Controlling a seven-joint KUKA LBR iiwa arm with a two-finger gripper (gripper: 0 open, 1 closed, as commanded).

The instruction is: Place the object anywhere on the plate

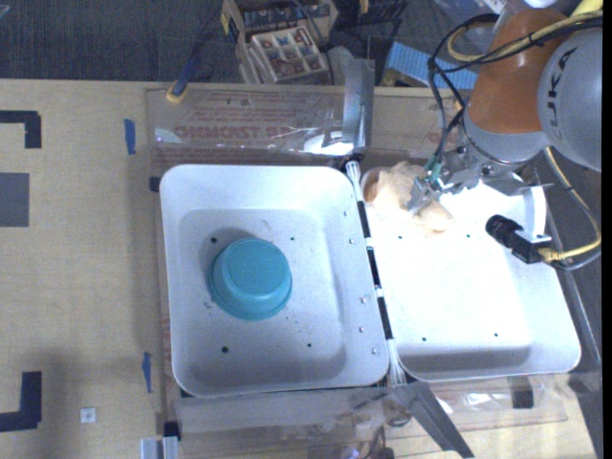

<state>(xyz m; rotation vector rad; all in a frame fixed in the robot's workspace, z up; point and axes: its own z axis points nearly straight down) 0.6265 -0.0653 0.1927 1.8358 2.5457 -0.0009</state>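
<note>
Claw (pixel 424 199) first: you see one claw, low over the top left corner of the right bin (pixel 478 342). You cannot tell how wide it is open, or if it grips anything. One pale, lumpy object (pixel 390 184) lies in that corner, right beside the claw and maybe touching it. One blue plate (pixel 251 277) sits well apart in the left bin (pixel 191 199). You count two bins.

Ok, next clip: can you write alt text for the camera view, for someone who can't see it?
A grey robot arm's gripper is low over the top left corner of the right bin, at a pale object lying there. The left bin holds a blue plate, apart from the object.
</note>
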